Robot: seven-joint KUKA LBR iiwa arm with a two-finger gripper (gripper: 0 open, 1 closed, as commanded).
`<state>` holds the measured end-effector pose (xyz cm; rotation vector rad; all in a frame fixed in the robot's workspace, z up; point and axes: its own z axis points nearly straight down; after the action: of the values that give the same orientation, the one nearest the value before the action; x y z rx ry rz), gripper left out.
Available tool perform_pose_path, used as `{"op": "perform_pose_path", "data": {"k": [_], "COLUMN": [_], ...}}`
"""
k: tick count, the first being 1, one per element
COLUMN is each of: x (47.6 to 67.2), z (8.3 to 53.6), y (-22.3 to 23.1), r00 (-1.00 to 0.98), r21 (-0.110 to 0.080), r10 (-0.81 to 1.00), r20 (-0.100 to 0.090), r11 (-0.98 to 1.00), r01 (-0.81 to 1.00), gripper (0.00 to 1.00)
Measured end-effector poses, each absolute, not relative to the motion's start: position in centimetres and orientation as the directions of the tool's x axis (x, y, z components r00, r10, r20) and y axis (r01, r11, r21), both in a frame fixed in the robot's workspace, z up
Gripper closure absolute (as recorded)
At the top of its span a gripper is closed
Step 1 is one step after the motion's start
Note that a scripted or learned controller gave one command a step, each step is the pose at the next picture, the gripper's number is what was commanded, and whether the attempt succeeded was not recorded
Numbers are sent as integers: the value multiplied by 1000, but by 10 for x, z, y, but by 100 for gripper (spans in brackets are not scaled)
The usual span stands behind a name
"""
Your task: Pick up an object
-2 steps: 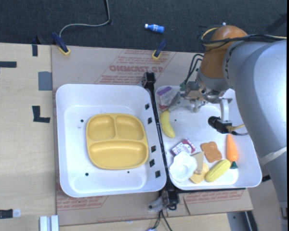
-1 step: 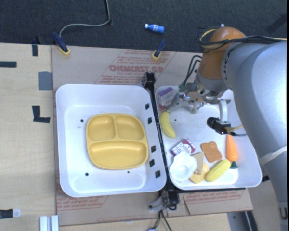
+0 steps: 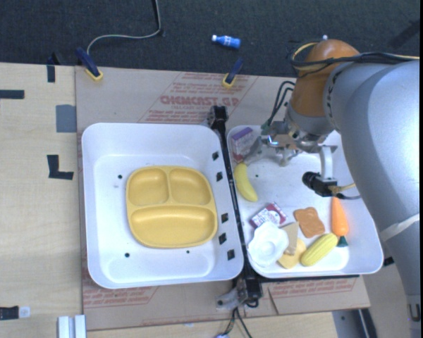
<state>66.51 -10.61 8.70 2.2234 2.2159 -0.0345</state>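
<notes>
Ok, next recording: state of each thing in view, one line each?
Yellow plate: upright in left bin, nothing on it.
Banana: flat near right bin's left wall.
Carrot: lying flat.
Corn: lying flat, beside cheese wedge.
Toast: flat.
Gripper: low over right bin.

1. The bench is light wood with dark tape marks.
2. A brown cardboard sheet with red print lies on it.
3. Two white bins sit side by side on the sheet: the left bin and the right bin.
4. Two yellow clamps hold the sheet's far edge.
</notes>
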Motion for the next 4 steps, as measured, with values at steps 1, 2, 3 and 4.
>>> {"op": "perform_pose_path", "data": {"k": [1, 2, 3, 4], "x": [665, 665, 665, 665], "z": [87, 87, 87, 87], "y": [-106, -106, -106, -106], "r00": [3, 3, 2, 4], "r21": [-14, -14, -14, -14], "r10": [1000, 1000, 1000, 1000], "r20": [-17, -17, -16, -17], "r11": [-4, -3, -3, -4], "r01": [1000, 1000, 1000, 1000], "gripper": [0, 0, 0, 0]}}
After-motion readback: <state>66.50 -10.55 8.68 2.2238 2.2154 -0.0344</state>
